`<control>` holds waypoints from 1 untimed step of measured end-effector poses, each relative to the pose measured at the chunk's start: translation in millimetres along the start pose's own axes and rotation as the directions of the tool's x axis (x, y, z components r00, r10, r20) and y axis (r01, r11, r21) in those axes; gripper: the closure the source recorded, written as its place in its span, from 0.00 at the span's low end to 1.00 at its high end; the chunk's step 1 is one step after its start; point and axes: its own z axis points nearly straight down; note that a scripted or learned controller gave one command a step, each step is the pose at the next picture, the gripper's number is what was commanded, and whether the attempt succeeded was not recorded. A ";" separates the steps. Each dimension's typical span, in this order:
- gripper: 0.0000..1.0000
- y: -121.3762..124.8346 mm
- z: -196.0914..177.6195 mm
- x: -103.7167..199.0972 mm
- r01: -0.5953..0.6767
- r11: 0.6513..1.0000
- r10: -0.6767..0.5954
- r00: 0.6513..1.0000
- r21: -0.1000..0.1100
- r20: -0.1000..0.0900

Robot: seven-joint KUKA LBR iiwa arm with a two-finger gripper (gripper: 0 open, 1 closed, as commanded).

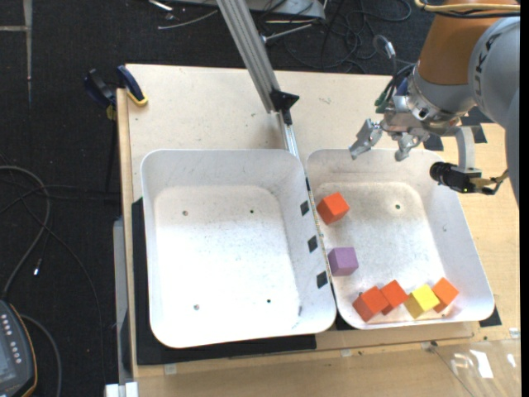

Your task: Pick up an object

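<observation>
The left bin (pixel 165 172) holds no cubes. In the right bin (pixel 463 246) lie an orange cube (pixel 333 208), a purple cube (pixel 342 260) and a cluster at the near rim. The fingers (pixel 364 141) hang spread, holding nothing, above the far rim; descending there risks striking the wall.

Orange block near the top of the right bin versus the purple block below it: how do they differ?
The orange block lies nearer the hand; the purple block lies nearer the cluster of blocks at the bin's lower edge. The orange block sits turned at an angle; the purple block looks squarer to the bin's sides. Both are small cubes, alike in size, each lying apart from the others.
</observation>
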 end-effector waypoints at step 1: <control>0.00 -42.4 -16.4 80.2 0.006 1.000 -0.006 1.000 0.000 -0.004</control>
